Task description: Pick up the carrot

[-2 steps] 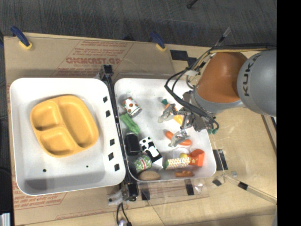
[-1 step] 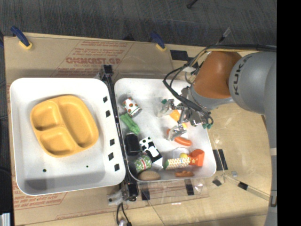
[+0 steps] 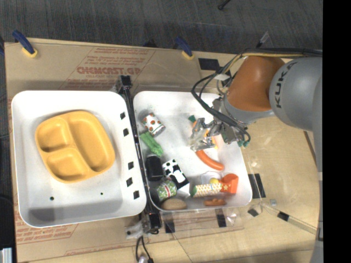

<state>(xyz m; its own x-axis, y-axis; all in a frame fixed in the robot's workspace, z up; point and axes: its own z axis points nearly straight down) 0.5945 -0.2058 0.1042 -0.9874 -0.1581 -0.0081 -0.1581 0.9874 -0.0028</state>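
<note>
The carrot (image 3: pixel 210 160) is a short orange stick lying flat on the floor of the right bin (image 3: pixel 175 104), towards its right wall. My gripper (image 3: pixel 201 136) hangs just above and to the left of the carrot's upper end, its metal fingers pointing down into the bin. Nothing shows between them, and the carrot rests on the bin floor apart from them. The grey arm with its orange band (image 3: pixel 253 84) reaches in over the bin's right rim.
The right bin also holds a small can (image 3: pixel 153 125), a green pod (image 3: pixel 151 144), a black and white cow toy (image 3: pixel 176 173), a corn cob (image 3: pixel 208 189), an orange cup (image 3: pixel 230 183) and other bits along its front wall. A yellow divided tray (image 3: pixel 74 144) sits in the left bin (image 3: pixel 33 199).
</note>
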